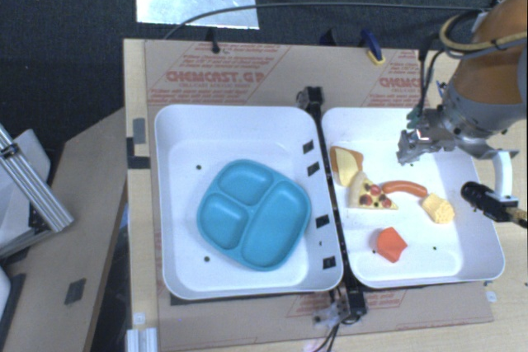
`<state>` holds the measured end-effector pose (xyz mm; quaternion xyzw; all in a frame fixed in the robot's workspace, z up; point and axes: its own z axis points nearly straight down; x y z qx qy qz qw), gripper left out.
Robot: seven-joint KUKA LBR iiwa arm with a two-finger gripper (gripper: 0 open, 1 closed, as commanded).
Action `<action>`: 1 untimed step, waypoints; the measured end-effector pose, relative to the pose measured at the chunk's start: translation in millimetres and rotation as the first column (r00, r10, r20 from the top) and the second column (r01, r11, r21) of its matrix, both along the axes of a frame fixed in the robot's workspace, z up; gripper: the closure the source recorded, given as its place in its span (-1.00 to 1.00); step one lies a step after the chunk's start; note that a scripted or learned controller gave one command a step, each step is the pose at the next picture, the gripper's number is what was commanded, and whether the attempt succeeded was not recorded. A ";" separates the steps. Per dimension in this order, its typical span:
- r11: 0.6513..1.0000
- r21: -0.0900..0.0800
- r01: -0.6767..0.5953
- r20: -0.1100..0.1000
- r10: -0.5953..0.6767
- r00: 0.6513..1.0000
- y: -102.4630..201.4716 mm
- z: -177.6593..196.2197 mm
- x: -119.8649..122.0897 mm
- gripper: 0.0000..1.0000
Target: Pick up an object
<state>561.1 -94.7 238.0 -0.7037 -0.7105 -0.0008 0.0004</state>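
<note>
The bench [247, 66] carries 2 shallow white bins side by side. The left bin [177, 177], at centre frame, holds 1 blue 3-compartment tray [254, 213], lying flat and slightly rotated.

The right bin [478, 255] holds 5 toy food items. A yellow cheese wedge [346, 163] lies near the bin's upper left. A pizza slice [370, 195] sits just below it. A red-orange sausage [403, 188] lies touching or just beside the slice's right edge. A yellow corn-like piece [440, 209] sits right of the sausage. An orange-red block [391, 244] lies apart, toward the bin's lower edge.

The arm enters from the upper right of the frame. The hand [412, 151] hangs over the upper part of the right bin, above the sausage. Nothing is visible between its fingers; their spacing appears narrow, though the view is too coarse to confirm.
</note>
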 end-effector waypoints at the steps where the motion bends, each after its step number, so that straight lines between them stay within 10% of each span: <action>1: 1.000 0.000 0.001 0.000 -0.001 1.000 43.0 0.2 -12.1 1.00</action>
